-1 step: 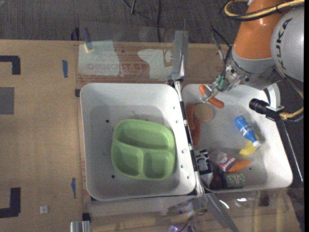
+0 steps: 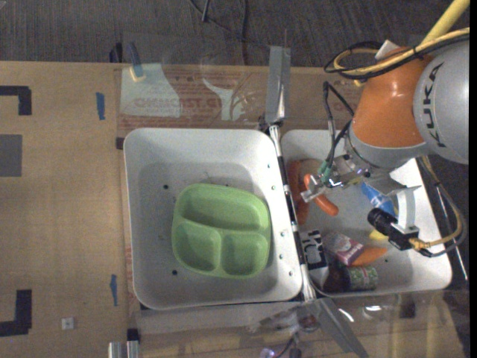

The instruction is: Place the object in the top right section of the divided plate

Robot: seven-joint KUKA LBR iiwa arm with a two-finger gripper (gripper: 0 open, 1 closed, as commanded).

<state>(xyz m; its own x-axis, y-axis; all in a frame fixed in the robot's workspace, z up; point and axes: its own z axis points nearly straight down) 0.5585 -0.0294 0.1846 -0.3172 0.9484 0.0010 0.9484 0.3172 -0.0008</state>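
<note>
A light green divided plate [image 2: 221, 231] with three sections lies in the left bin [image 2: 149, 170]. My gripper [image 2: 322, 188] hangs low over the left part of the right bin [image 2: 432, 267], under the orange wrist band. Right at its tip lies a small orange sausage-shaped piece [image 2: 326, 204], and a larger red-orange one [image 2: 297, 176] rests against the bin's left wall. The gripper's body hides whether the small orange piece is between the tips or just beneath them.
The right bin also holds a blue item [image 2: 375, 198], a pink and white packet [image 2: 345, 247], an orange carrot-like piece [image 2: 370, 256], a green can [image 2: 362, 277], a dark bottle [image 2: 335, 279] and a black and white item [image 2: 313, 247]. A metal divider [image 2: 277, 95] separates the bins.
</note>
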